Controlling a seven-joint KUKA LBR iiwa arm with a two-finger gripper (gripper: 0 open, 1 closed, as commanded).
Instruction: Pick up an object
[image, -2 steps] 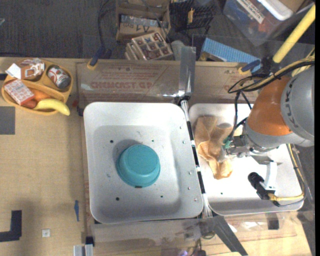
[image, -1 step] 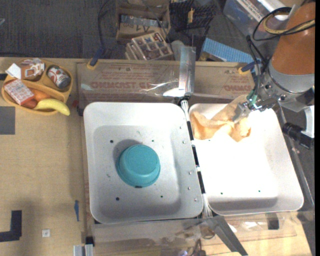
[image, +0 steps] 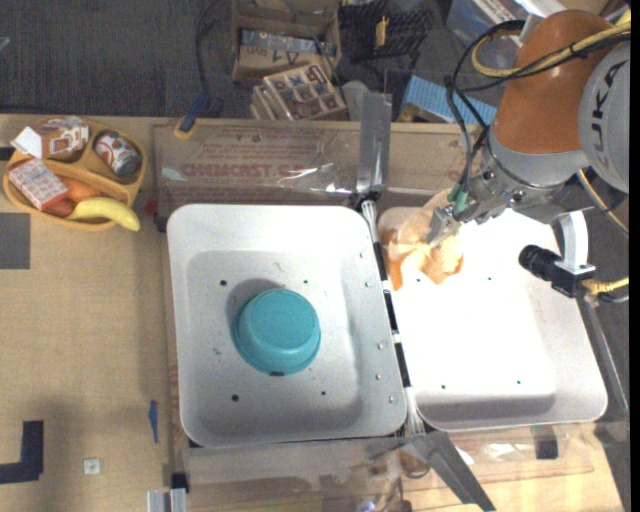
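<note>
The claw (image: 447, 222) hangs over the far left corner of the right bin (image: 500, 350), directly above an orange-and-cream soft thing (image: 425, 258) lying against that bin's left wall. Whether it is open or gripping anything I cannot tell. A teal bowl (image: 278, 330) sits upside down in the left bin (image: 200, 250), well apart.

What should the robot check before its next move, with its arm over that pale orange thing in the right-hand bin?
1. Gripper over the orange thing: ok, it is at the thing's top edge.
2. Thing held between the gripper's fingers: cannot tell, the view is too bright there.
3. Thing inside the right bin: ok, at its far left corner.
4. Room at the bin wall: not ok, the thing lies against the left rim.
5. Teal bowl out of the way: ok, it sits in the left bin.
</note>
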